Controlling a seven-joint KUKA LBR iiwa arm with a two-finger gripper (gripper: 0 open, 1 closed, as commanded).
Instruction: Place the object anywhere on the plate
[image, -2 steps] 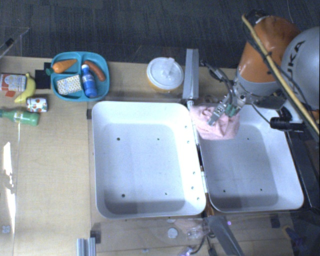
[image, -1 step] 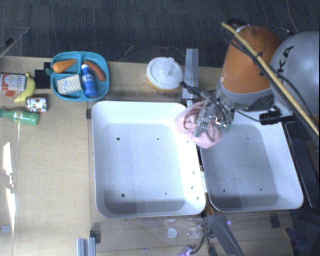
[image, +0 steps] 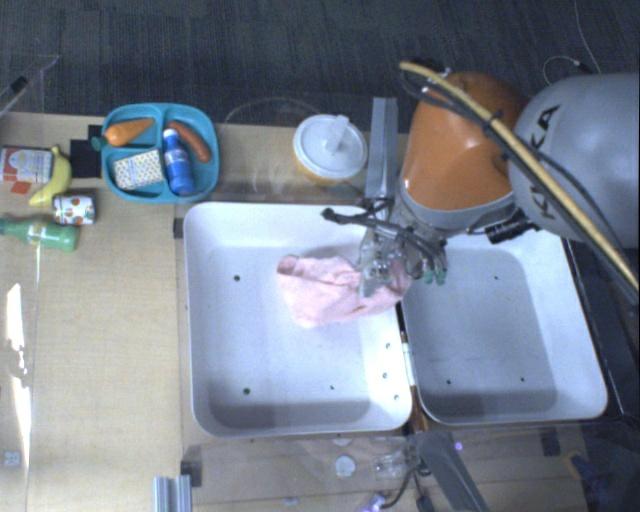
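Observation:
A crumpled pink cloth lies in the left white bin, toward its upper right. My gripper hangs over the cloth's right end, close to the wall between the two bins, and the cloth bunches up under it there. The blue divided plate sits on the bench beyond the left bin's far left corner. It carries toy food: an orange carrot, a blue bottle, a sausage and a checkered piece.
A white lidded cup stands behind the left bin. A banana, a small can, a green bottle and a small box lie at the bench's far left. The right bin sits under the arm.

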